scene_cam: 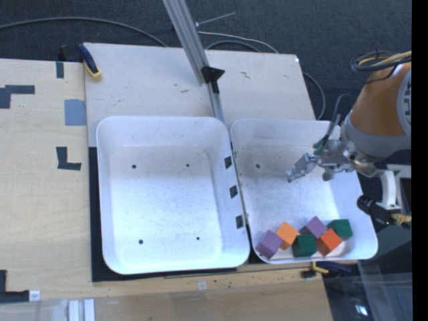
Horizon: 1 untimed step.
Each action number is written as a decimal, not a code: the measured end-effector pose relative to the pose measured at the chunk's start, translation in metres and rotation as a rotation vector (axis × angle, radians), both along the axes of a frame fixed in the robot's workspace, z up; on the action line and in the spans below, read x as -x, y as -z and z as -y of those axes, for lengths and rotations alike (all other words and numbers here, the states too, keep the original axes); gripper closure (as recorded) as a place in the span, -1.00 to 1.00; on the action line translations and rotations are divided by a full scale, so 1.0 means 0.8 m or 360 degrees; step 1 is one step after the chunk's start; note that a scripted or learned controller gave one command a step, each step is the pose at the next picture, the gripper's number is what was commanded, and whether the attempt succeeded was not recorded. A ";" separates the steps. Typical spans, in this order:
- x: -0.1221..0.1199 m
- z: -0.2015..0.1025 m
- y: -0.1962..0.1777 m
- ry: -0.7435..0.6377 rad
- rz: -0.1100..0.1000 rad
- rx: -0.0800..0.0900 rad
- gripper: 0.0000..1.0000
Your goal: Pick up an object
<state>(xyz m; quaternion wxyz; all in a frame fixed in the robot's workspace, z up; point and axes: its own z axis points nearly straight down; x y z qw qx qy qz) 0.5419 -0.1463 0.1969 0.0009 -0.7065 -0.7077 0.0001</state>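
Your gripper [299,169] hangs over the right bin [267,139], nothing visible between its fingers; how wide they stand, you cannot tell. The coloured blocks [306,238] cluster at that bin's near edge, well apart from it.

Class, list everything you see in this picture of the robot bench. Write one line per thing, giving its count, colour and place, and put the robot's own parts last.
Shallow plastic bins: 2, white, side by side on the bench; left bin, right bin.
Small purple blocks: 2, one at the cluster's left end, one further right, both in the right bin's near corner.
Small orange blocks: 2, one beside the left purple block, one near the rim.
Small green blocks: 2, one mid-cluster, one at the right end.
Metal rail: 1, silver, slanting in from the top.
Clamp: 1, blue and yellow, bench's far left.
Arm: 1, grey and orange, from the right.
Hand: 1, grey, above the right bin's middle.
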 end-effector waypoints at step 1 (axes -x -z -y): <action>0.000 -0.001 -0.012 -0.0003 -0.0001 -0.0002 1.00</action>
